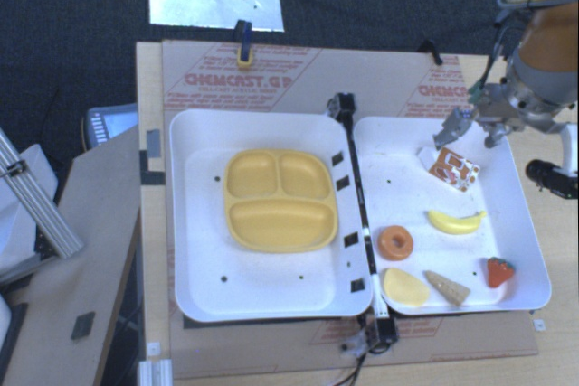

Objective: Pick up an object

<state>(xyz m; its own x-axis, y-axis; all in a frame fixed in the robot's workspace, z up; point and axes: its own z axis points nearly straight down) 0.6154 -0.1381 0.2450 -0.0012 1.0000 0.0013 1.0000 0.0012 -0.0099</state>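
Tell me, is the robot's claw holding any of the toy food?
No. The gripper hangs open above the right bin, just over the orange and white packet, with nothing between its fingers.

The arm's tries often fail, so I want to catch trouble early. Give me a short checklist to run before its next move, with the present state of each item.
1. Gripper over the right bin: ok, at its far edge.
2. Something close below to pick: ok, the orange and white packet lies just beneath.
3. Nothing between the fingers: ok, both hang bare.
4. Packet clear of its neighbours: ok, the banana lies apart.
5. Packet lying flat: cannot tell.
6. Yellow tray out of the way: ok, it sits in the left bin.
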